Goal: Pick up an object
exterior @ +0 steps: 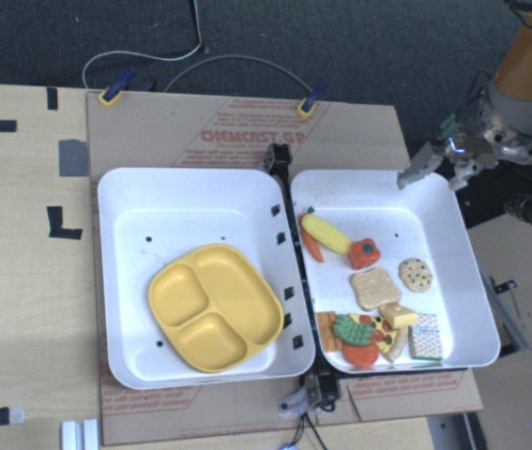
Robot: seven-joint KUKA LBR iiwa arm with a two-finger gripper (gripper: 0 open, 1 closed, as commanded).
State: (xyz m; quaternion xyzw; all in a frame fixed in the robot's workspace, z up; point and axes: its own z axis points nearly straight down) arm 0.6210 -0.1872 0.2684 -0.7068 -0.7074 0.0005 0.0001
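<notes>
Left white plastic bin [115, 279]: yellow divided tray [214, 306] only. Right white bin [477, 289]: toy foods, including yellow corn cob [326, 233] and round cookie [416, 275], all unlifted. Hand [434, 164], upper right, above bin rim, carries nothing; finger spread indeterminable. Picking remains undone.

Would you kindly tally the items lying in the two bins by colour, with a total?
Yellow: 3, the divided tray, corn, cheese
Red or orange: 3
Tan: 2, bread, cookie
Green: 1
Pale packet: 1
Total: 10
</notes>
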